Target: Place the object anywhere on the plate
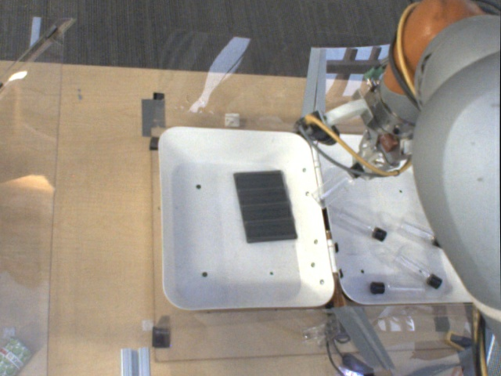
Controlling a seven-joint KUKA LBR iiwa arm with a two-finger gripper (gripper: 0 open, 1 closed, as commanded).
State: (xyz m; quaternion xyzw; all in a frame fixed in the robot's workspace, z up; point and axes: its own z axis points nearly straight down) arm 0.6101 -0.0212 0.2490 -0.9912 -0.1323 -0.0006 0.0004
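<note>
my claw (pixel 385 143) over right bin (pixel 356 280), grip state unclear. tubes (pixel 399 288) look light, slick, breakable; take mid-barrel. plate (pixel 265 206) waits in left bin (pixel 180 272).

No text, label, brand, number or sign is legible. A printed green-and-white scrap (pixel 9 356) lies at the bottom left corner of the bench, but its markings are too small and blurred to read.

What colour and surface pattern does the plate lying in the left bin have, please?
Dark grey, almost black, with parallel ridges across it; the plate shows clearly in the camera view, in the left bin.
</note>
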